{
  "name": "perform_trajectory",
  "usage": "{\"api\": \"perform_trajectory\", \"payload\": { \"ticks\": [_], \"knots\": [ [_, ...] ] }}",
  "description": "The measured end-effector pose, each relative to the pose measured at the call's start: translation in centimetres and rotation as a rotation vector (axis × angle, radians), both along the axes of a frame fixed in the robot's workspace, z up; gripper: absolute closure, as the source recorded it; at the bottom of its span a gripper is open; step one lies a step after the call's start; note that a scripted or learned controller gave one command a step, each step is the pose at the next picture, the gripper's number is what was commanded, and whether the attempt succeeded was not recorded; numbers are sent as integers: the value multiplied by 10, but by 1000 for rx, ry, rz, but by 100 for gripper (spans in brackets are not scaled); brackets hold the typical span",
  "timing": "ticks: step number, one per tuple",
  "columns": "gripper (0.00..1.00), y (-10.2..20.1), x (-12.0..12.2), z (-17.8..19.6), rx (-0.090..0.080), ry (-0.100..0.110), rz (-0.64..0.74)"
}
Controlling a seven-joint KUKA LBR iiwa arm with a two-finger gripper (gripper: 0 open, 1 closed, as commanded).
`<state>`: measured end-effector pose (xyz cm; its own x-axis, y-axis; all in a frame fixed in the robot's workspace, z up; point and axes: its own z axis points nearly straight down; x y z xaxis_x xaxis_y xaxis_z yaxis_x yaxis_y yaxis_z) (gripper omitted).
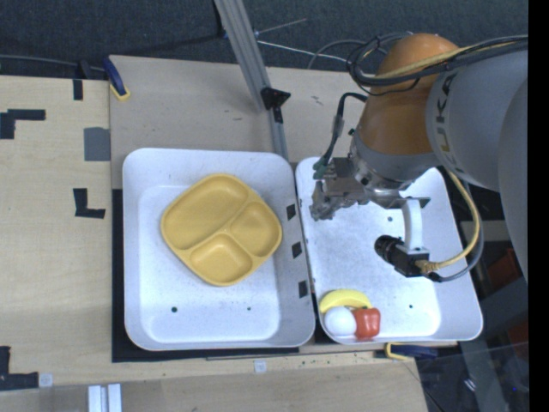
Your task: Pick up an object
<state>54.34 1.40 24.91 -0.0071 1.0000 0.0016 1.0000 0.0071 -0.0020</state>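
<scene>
The left bin [141,316] holds a yellow divided plate [221,228], lying flat near the bin's middle with its three compartments facing up. It sits turned at a slant, its longer side running from upper left to lower right. It is well apart from the gripper, across the wall where the two bins meet.

In the right bin [446,312], three small things cluster at the near left corner: a yellow curved piece [343,298], a white ball [340,320] just below it and touching it, and a small red piece [367,322] touching the ball's right side. The yellow piece arcs over the ball, its length running left to right. The red piece is too small to tell its facing. All three lie well below the gripper in the view, with bare bin floor between.

The gripper [324,204] hangs over the upper left part of the right bin, close to the dividing wall, under the arm's orange band [403,84]. How its jaws stand I cannot tell; the dark fingers blur together from above. Nothing shows between them.
</scene>
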Motion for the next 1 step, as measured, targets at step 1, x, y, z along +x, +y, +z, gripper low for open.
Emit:
{"api": "perform_trajectory", "payload": {
  "ticks": [1],
  "knots": [
    [100,54,10,1,0,-1,1]
  ]
}}
